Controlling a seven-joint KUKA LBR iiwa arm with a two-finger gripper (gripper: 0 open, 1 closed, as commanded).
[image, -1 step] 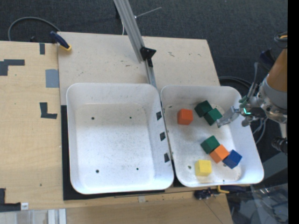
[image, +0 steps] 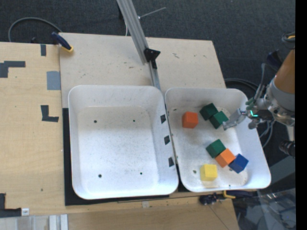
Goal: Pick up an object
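The right bin point(image: 192, 94) holds several small cubes: a red-orange one point(image: 190, 120), two dark green ones touching each other point(image: 208, 111) point(image: 219, 119), and a row of green point(image: 215, 148), orange point(image: 225, 157) and blue point(image: 238, 163). A yellow cube point(image: 208, 172) lies near the front wall. My gripper point(image: 239, 125) hangs over the bin's right side, open, with nothing between its fingers. Its left finger point(image: 232, 121) reaches close to the nearer dark green cube.
The left bin point(image: 76, 128) sits beside the right one, and they share a middle wall. A grey metal rail point(image: 136, 30) runs down from the top to the bins' back edge. Cables lie on the dark floor at right.
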